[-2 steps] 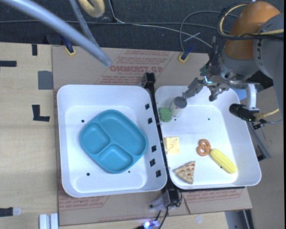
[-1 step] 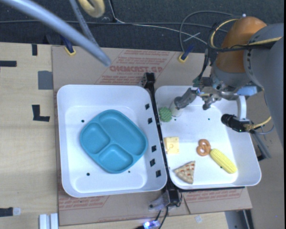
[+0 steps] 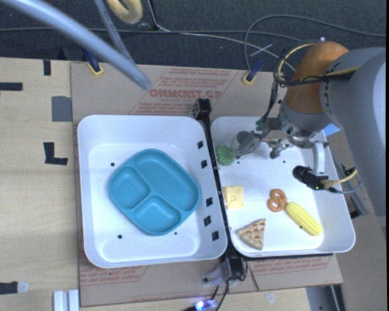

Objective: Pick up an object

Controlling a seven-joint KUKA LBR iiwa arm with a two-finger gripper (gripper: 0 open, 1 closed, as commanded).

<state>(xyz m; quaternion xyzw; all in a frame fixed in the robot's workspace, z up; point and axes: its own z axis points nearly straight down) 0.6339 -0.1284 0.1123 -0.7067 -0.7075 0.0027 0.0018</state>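
1. The cardboard sheet (image 3: 181, 86) under the bins bears red print just beyond the far rim of the left bin (image 3: 91, 173). The largest line seems to read "CHEMCAST GP" (the last letters are blurred, so this is uncertain).
2. Smaller red lines stand above and below that word on the same sheet, too small to read.
3. More faint red print runs along the sheet's near edge, below the left bin, also unreadable.
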